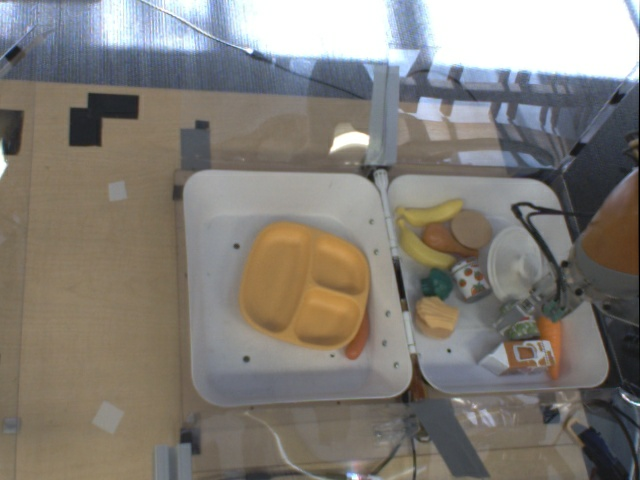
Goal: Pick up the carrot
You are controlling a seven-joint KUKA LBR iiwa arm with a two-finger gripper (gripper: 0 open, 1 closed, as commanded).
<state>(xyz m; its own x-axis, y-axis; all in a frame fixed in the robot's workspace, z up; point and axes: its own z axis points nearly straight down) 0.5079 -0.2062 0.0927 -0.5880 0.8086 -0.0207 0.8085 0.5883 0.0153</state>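
Bench with two white bins: carrot (551, 340) lies near right bin's (596, 373) front right corner beside a small carton (526, 355); gripper (553, 303) sits just above its top end, finger state unreadable; approach step, next needs a centred descent.

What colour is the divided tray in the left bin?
Yellow-orange, plain with no pattern. The tray shows clearly in the camera view.
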